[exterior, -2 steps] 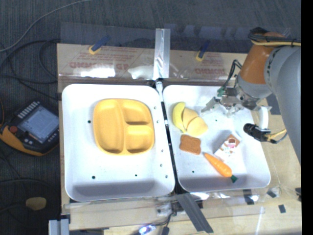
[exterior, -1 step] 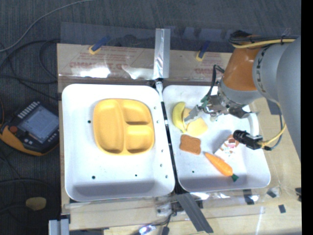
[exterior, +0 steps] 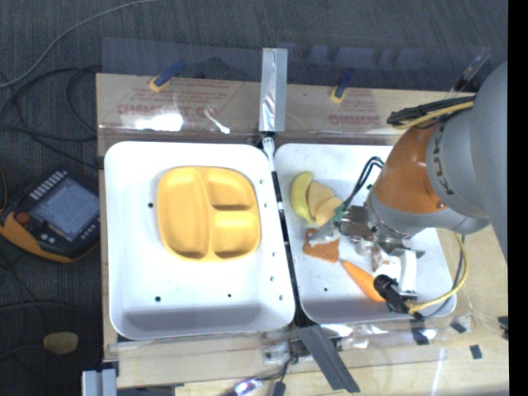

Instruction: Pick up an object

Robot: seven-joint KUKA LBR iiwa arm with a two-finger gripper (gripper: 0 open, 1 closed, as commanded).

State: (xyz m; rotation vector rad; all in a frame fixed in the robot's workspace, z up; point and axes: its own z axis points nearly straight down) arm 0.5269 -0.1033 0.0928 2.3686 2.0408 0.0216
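Tool hovering in right bin, grip state indiscernible; orange carrot lying just beside, banana sitting up-left

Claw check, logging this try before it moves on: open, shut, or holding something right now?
Claw: cannot be told; it sits low in the right bin over the carrot, hidden by the wrist.
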